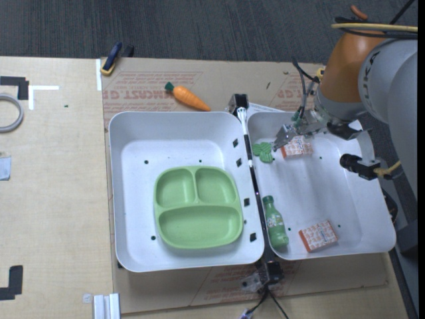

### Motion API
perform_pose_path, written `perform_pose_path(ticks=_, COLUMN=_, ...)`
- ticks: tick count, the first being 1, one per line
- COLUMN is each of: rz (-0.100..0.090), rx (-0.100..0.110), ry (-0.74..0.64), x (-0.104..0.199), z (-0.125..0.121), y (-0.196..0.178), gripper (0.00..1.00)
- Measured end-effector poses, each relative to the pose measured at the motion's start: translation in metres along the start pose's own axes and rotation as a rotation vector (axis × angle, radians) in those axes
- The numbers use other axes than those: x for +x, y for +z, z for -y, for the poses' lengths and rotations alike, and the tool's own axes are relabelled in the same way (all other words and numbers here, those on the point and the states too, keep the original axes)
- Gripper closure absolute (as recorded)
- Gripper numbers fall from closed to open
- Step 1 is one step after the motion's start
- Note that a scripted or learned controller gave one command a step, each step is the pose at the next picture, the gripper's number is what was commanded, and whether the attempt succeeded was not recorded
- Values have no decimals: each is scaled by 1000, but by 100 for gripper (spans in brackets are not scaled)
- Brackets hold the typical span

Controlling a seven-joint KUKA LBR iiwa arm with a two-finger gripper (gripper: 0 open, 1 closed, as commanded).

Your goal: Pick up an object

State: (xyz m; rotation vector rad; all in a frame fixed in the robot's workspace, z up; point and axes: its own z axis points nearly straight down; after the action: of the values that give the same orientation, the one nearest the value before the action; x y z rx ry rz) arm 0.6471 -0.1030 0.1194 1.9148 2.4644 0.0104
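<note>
My gripper [289, 133] hangs low over the far left part of the right bin [345, 178]. Right beside it lies a small red-and-white box [296, 149], touching or nearly touching the gripper's tip. A green leafy toy [263, 151] lies just to the gripper's left, against the bin's left wall. Farther toward the front, a green bottle [274, 222] lies along the left wall. An orange patterned box [318, 236] rests near the front edge of the same bin.
The left bin [133, 178] holds a green divided plate [198, 207]. A toy carrot [188, 97] lies on the cardboard behind the bins. A blue-handled tool [111, 57] sits at the cardboard's far left corner. Black clips line the wall between the bins.
</note>
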Motion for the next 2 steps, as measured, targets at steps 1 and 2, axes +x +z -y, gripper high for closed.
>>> perform_pose_path(ticks=1, rz=-6, rx=9, ry=-214, x=0, z=6, y=21, gripper=0)
perform_pose_path(ticks=2, rz=-2, rx=3, ry=-213, x=-1, z=4, y=10, gripper=100)
